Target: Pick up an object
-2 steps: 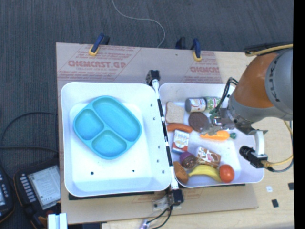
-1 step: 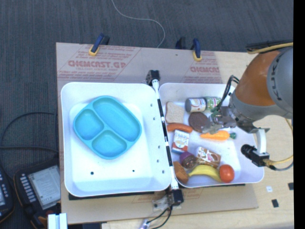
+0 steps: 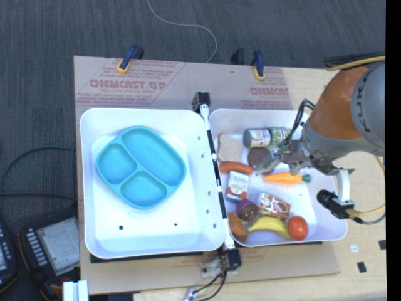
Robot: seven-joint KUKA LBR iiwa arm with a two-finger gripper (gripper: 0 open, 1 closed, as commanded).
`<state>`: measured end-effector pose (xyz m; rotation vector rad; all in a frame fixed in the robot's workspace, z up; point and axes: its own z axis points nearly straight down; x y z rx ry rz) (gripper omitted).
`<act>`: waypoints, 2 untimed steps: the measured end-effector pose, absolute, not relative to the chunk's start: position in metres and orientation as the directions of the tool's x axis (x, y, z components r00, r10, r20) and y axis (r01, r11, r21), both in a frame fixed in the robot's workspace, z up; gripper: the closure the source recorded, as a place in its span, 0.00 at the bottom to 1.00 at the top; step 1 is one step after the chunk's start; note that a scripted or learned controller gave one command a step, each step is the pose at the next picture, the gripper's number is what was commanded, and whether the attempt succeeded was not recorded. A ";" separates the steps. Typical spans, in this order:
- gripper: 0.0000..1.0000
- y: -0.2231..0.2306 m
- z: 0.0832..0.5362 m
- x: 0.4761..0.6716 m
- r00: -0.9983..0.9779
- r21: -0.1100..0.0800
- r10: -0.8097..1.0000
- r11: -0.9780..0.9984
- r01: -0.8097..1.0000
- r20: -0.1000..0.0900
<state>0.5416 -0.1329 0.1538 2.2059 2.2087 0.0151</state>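
Carrot [image 3: 283,179] lies in the right bin [image 3: 326,231], just below the gripper [image 3: 289,158]. Finger opening cannot be determined. A can [image 3: 266,137] and tomato [image 3: 298,227] share the bin.

Two white bins [image 3: 91,231], one blue divided plate [image 3: 141,166], one can [image 3: 266,137], one carrot [image 3: 283,179], one banana [image 3: 268,226], one tomato [image 3: 298,228]

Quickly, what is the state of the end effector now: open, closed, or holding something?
End effector: cannot be told; it is low in the right shallow white bin, above the orange carrot.
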 end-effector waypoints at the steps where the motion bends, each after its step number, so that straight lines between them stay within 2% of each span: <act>1: 0.00 -0.103 0.091 0.528 0.001 0.016 1.000 -0.001 1.000 -0.002; 2: 1.00 -0.101 0.104 0.531 -0.001 0.023 1.000 0.001 1.000 0.001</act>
